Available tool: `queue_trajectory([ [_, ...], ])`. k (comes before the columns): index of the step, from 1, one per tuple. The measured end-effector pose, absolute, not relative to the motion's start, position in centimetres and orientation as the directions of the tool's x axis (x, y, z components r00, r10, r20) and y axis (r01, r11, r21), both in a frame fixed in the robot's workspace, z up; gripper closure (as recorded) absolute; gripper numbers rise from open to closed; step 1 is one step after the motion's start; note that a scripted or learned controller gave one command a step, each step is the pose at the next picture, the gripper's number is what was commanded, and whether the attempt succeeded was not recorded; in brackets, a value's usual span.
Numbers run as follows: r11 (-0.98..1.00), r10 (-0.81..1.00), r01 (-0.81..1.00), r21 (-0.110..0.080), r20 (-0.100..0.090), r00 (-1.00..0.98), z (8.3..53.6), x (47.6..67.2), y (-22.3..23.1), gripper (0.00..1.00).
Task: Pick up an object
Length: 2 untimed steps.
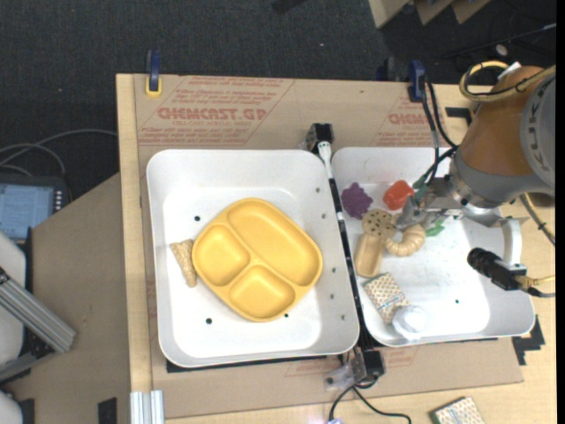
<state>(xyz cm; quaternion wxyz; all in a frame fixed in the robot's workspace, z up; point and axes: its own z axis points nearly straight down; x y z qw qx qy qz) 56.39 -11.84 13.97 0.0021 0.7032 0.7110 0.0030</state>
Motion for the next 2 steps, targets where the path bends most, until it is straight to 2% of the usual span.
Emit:
queue_trajectory([
  [1, 0.008, 1.000, 1.000, 0.007, 0.001, -0.008, 20.4, 56.5, -5.9, 1.00],
  [2, 0.003, 1.000, 1.000, 0.004, 0.000, -0.003, 21.7, 57.0, -3.0, 1.00],
])
